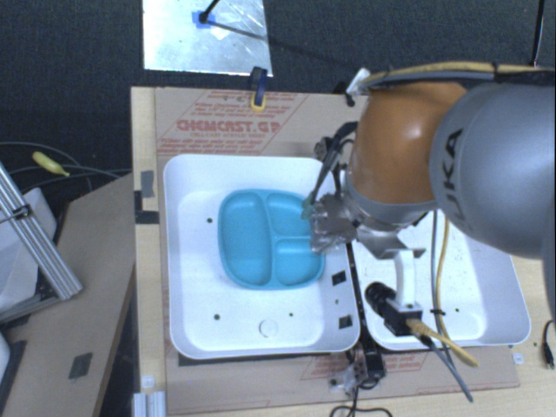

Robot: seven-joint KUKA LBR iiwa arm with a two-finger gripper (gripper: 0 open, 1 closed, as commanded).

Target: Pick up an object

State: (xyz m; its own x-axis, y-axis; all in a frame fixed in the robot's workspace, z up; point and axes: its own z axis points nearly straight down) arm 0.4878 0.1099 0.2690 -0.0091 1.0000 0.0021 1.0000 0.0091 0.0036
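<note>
One blue plate [265, 238] in left bin [195, 320]; gripper [320, 224] seemingly at rim.

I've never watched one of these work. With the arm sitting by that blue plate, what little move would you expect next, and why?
Probably a short nudge left and down onto the blue divided plate. The gripper sits at the plate's right rim, by the wall between the two white bins, and nothing shows between its fingers, so a better hold on the rim seems needed before lifting.
</note>
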